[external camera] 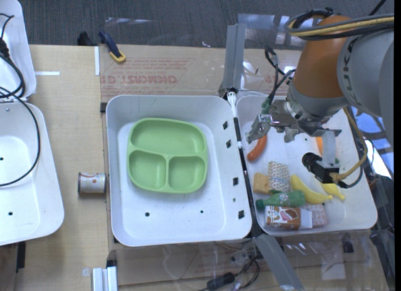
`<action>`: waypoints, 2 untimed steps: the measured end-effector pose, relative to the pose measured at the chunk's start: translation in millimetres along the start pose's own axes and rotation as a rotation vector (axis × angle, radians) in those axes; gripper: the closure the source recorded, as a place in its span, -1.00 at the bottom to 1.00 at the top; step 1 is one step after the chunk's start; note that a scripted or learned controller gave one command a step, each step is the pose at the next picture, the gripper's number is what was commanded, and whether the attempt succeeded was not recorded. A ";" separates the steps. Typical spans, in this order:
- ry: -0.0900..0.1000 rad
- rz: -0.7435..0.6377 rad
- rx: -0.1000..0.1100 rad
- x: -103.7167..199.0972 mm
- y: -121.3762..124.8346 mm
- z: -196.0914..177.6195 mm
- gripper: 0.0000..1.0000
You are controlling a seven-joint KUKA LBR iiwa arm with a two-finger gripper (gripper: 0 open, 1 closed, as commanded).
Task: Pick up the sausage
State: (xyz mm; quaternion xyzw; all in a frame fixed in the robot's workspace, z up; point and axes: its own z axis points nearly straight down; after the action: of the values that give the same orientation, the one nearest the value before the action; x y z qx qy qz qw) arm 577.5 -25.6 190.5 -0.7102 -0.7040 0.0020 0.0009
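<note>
Packet (294, 217) and bottle (283, 199) at right bin's (360, 217) near edge, labels unreadable; banana (311, 189) beside them. Sausage (257, 148), far-left in that bin, lies just under the gripper (268, 128), whose spread cannot be told; descend straight, close across its middle. Cardboard (156, 70) lettering appears upside down, not legible.

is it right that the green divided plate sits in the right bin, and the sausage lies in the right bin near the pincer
Not quite. The camera view shows the green divided plate in the left bin, not the right one. The rest holds: the sausage lies in the right bin, close to the pincer.
</note>
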 end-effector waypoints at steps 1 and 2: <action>0.000 -0.008 0.000 8.1 -9.8 -0.3 -1.00; 0.000 -0.008 0.000 8.0 -9.8 -0.3 -1.00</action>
State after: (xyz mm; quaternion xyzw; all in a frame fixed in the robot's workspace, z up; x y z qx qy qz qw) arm 567.7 -17.5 190.8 -0.7074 -0.7068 0.0018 0.0008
